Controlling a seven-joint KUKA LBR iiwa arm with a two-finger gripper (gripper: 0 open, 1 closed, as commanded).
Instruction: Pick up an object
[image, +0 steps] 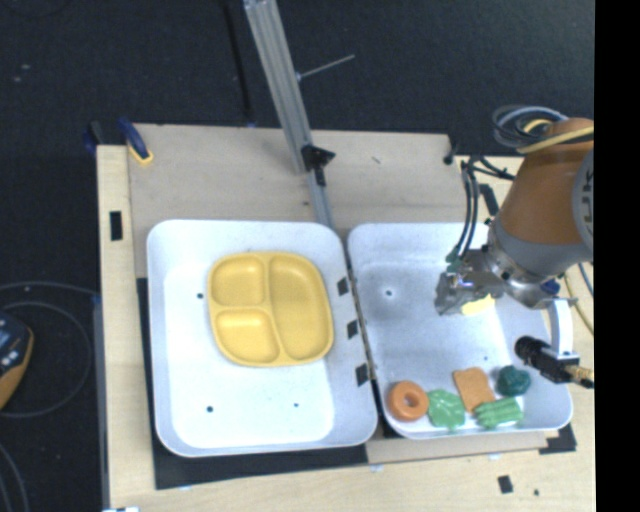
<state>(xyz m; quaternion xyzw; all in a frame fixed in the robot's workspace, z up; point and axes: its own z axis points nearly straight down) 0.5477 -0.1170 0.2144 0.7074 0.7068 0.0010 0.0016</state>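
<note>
The two-finger gripper (458, 293) is positioned over the right shallow white bin (400, 330), toward its right side. A small pale yellow object (477, 304) is visible at the fingertips; whether the fingers clamp it cannot be determined. Along the near wall of this bin lie an orange ring (407, 400), a light green lump (446, 409), a tan block (472, 386), a green cylindrical piece (498, 412) and a dark green lump (514, 380). The left shallow white bin (180, 400) contains a yellow three-compartment plastic plate (270, 308).
</note>
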